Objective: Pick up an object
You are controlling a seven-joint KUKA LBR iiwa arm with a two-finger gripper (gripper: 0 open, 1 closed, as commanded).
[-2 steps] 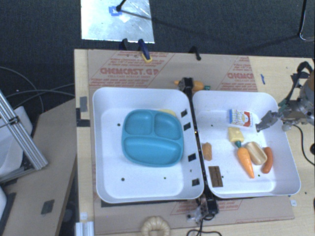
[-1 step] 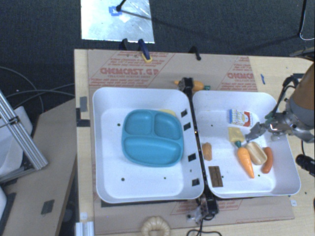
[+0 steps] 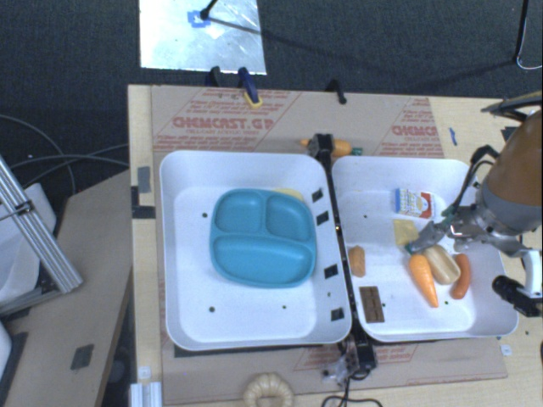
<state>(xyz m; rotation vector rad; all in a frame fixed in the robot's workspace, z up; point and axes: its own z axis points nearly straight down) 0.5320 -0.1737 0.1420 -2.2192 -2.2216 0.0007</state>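
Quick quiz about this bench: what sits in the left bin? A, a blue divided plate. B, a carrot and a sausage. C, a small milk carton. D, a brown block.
A: the blue divided plate lies in the left bin, while the carrot and the other small items lie in the right bin.

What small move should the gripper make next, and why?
Probably lower straight down a little: the gripper hangs just above the yellow piece and the carrot in the right bin, with nothing visibly held.
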